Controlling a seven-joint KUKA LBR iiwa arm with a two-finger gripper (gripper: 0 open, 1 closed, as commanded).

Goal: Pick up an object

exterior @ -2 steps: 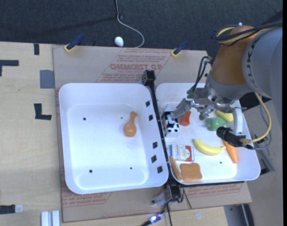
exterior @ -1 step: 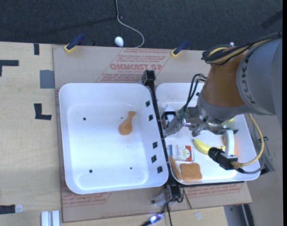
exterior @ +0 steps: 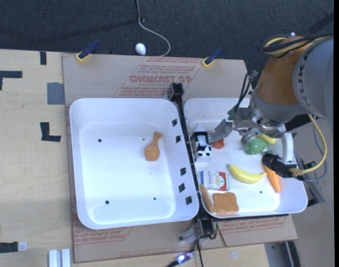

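Observation:
My gripper (exterior: pixel 234 128) hangs over the upper middle of the right bin (exterior: pixel 294 207), under the grey and orange wrist. Just below it lie a green toy (exterior: pixel 253 146) with a yellow piece beside it and a small red object (exterior: pixel 218 144). A black-and-white toy (exterior: pixel 202 147) sits to its left by the bin divider. Nearer the front are a banana (exterior: pixel 246 174), a carrot (exterior: pixel 274 181), a white packet (exterior: pixel 214 179) and a slice of toast (exterior: pixel 225 202). Nothing shows as held by the gripper.
The left bin (exterior: pixel 86 115) holds one tan drumstick (exterior: pixel 153 147) near its middle. A brown pastry piece (exterior: pixel 205 193) lies against the right bin's left wall. A yellow cable loops off the arm to the right of the bin.

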